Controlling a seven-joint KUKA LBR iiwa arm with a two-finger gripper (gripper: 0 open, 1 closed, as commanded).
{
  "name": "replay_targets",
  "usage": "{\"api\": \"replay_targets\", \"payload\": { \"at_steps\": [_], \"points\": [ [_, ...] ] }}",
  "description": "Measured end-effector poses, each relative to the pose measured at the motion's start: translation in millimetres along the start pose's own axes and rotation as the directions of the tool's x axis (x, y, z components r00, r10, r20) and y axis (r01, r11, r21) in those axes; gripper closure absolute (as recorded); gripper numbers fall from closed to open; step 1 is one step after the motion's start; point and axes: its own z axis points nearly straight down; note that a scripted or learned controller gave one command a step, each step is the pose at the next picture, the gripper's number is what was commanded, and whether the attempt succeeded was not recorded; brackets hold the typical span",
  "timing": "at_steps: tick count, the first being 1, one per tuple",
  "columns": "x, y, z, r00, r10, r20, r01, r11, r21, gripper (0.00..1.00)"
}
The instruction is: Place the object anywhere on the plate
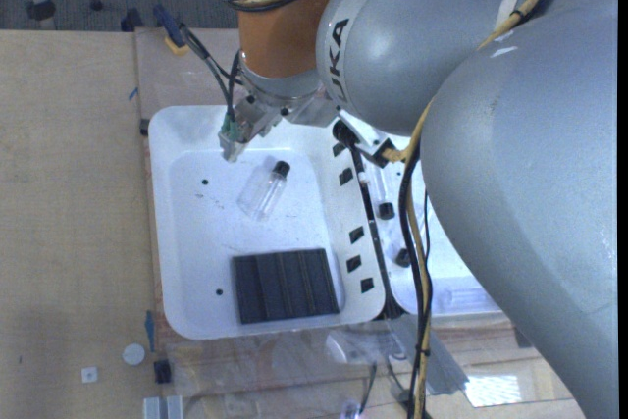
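The gripper (234, 144) hangs low over the left white bin (177, 240), near its back wall; whether it is spread or closed I cannot tell. Just beside it lies a small clear plastic bottle with a black cap (263, 188), on its side. Nearer the front rests a dark ribbed rectangular plate (285, 285). The round, smooth bottle could roll or slip from a pinch.

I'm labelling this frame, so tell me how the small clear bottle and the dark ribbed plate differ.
The clear bottle is see-through with a black cap; the dark ribbed plate is opaque and dark grey throughout. The bottle is rounded and lies on its side at a slant; the plate is flat, rectangular and much broader. The bottle sits nearer the gripper, the plate near the front rim. Both rest apart in the left white bin.
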Motion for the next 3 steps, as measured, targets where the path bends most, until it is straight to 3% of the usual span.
{"api": "replay_targets", "payload": {
  "at_steps": [1, 2, 3],
  "points": [
    [-1, 1, -11, 1.0, 0.002, 0.0, -0.002, 1.0, -0.004, 1.0],
    [-1, 1, -11, 1.0, 0.002, 0.0, -0.002, 1.0, -0.004, 0.0],
    [-2, 1, -22, 1.0, 0.004, 0.0, -0.004, 1.0, -0.009, 1.0]
  ]
}}
